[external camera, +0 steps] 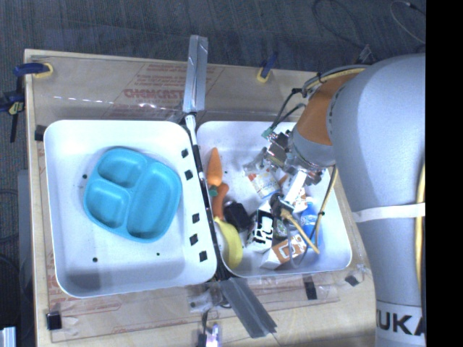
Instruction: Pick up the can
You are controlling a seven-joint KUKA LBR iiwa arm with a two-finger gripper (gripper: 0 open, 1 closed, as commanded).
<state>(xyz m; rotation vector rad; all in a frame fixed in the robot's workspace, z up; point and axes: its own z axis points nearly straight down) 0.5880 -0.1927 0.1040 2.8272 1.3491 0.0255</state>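
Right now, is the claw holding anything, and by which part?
Cannot be told: the claw is down among the clutter in the right bin, its tips hidden.

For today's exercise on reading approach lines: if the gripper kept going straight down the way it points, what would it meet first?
Most likely the jumbled items around the blue-and-white packet in the right bin, under the gripper. Depth is unclear, so the first contact is uncertain.

Blue divided tray (133,192) lies mid left bin (65,266); orange carrot (215,166) lies along right bin's (235,132) left wall.
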